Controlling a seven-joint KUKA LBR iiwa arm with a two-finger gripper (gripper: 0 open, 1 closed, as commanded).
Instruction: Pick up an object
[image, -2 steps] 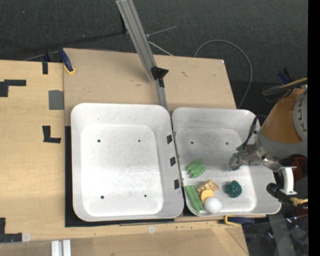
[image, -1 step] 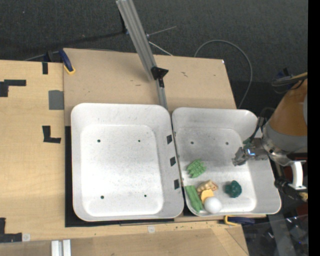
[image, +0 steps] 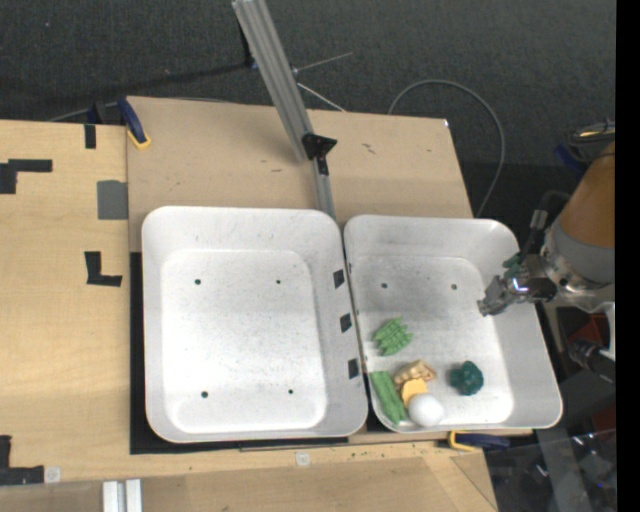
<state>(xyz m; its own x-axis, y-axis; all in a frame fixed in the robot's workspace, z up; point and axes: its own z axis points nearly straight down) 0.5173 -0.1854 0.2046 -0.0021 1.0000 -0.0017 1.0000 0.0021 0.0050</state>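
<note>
Two shallow white plastic bins with rounded corners sit side by side on a pale wooden bench (image: 220, 150). Their floors look speckled and scuffed grey. The left white bin (image: 240, 320) has only a few small dark dots on its floor. The right white bin (image: 440, 250) holds a small pile of things near its front.

A bumpy light green block (image: 392, 336) lies in the middle of the right bin. Below it, a long flat green piece (image: 387, 395) leans on the bin's left wall. Just beside it is a small tan and orange lumpy toy (image: 412, 377), and a smooth white ball (image: 425, 410) touches that toy from below. A dark teal crumpled lump (image: 465, 378) sits a little to the right, apart from the others.

The grey metal gripper (image: 497, 298) is over the right edge of the right bin, well above the pile. It is small and dark, so I cannot tell how its tips are set. Nothing can be seen in it. The arm behind it is cut off at the side.

A long shiny grey metal bar (image: 280, 75) slants down from the top to where the bins meet.
</note>
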